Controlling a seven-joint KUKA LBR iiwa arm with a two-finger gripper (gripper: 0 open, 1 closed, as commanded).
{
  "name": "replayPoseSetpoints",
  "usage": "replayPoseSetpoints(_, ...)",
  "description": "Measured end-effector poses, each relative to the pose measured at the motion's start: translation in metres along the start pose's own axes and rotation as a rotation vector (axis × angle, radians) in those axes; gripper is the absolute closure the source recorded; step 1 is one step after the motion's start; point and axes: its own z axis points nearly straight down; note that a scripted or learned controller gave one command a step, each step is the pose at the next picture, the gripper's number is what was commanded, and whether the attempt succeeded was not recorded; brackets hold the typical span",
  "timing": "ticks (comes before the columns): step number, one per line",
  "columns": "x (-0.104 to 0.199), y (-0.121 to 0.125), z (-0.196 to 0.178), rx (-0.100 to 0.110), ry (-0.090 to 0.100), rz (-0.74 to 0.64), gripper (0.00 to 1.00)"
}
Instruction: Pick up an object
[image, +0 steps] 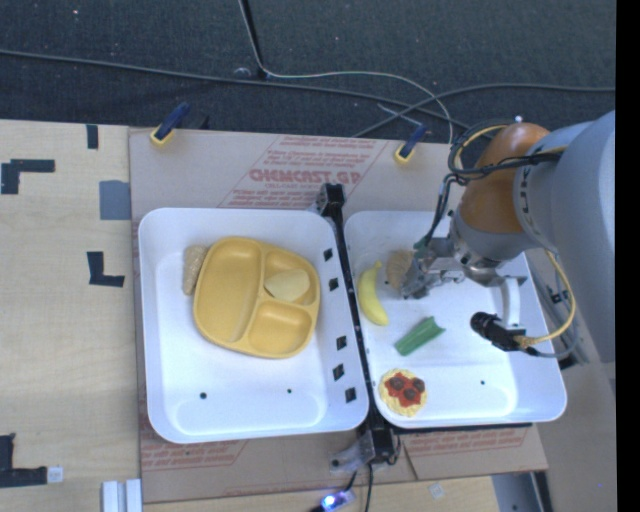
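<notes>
My gripper (417, 280) is low in the right bin (500, 390), near its upper left part. It hangs right beside a small brown piece (399, 264), which it partly covers. A yellow banana (372, 296) lies just left of the gripper along the bin's left wall. A green vegetable piece (418, 336) lies below the gripper, apart from it. A small round pizza toy (403, 391) sits near the bin's front left corner.
The left bin (250, 400) holds a yellow divided plate (255, 325) with a pale slice (288, 285) in one compartment and a brown bread-like piece (192, 268) at its left rim. A black divider (345, 320) separates the bins. The grey arm with its orange band (505, 185) and cables covers the right bin's upper right.
</notes>
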Motion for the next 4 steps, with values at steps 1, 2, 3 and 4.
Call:
replayPoseSetpoints(1,0.001,0.01,-0.054,-0.009,0.0,0.001,1.0)
replayPoseSetpoints(2,-0.001,0.008,-0.114,-0.009,-0.001,0.001,1.0)
replayPoseSetpoints(3,-0.001,0.009,-0.15,-0.007,-0.001,0.001,1.0)
replayPoseSetpoints(4,0.063,0.006,-0.148,-0.003,0.0,-0.003,1.0)
